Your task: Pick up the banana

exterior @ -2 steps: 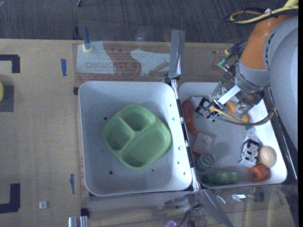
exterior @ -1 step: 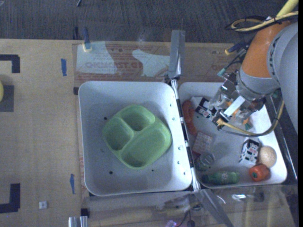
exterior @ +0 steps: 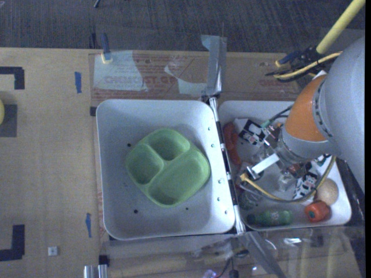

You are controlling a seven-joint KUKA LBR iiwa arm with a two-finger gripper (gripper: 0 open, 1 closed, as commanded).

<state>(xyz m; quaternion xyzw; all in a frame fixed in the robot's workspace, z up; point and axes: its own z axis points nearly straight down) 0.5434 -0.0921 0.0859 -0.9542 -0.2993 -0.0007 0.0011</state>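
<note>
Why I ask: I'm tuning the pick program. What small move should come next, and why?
Probably raise the arm slightly for a clearer look: it hangs over the right bin, covering its middle, and I cannot make out a banana beside the green piece and orange piece.

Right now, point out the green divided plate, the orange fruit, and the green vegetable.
green divided plate (exterior: 168,167), camera view, its centre ridge.
orange fruit (exterior: 317,211), camera view, its top.
green vegetable (exterior: 270,217), camera view, its middle.

This is a robot lab: a plywood bench (exterior: 46,172) with blue tape marks (exterior: 78,81) holds two white bins (exterior: 116,126), and grey carpet (exterior: 174,10) lies beyond the bench.
</note>
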